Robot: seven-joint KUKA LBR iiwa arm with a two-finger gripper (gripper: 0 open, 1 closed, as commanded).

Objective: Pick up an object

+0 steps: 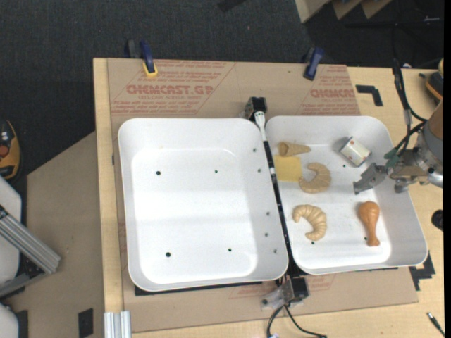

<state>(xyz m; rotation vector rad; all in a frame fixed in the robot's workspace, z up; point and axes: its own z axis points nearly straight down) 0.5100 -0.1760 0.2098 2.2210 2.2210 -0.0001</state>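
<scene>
The right bin (402, 252) holds several food-like objects. A tan cone-shaped piece (292, 148) lies near its top left, with a yellow block (287, 168) just below it and a curved pastry (316, 178) beside that. A croissant (311, 221) sits lower down. A brown drumstick (369, 222) lies at the lower right. A small white and grey box (354, 151) rests near the top right. My gripper (378, 174) hangs over the bin's right side, between the box and the drumstick, with nothing visibly held.
The left bin (134, 189) is beside the right one, separated by a dark ridge (271, 182). Both rest on a brown board (211, 83) fixed by blue clamps (147, 56). Cables run along the right edge of the bench.
</scene>
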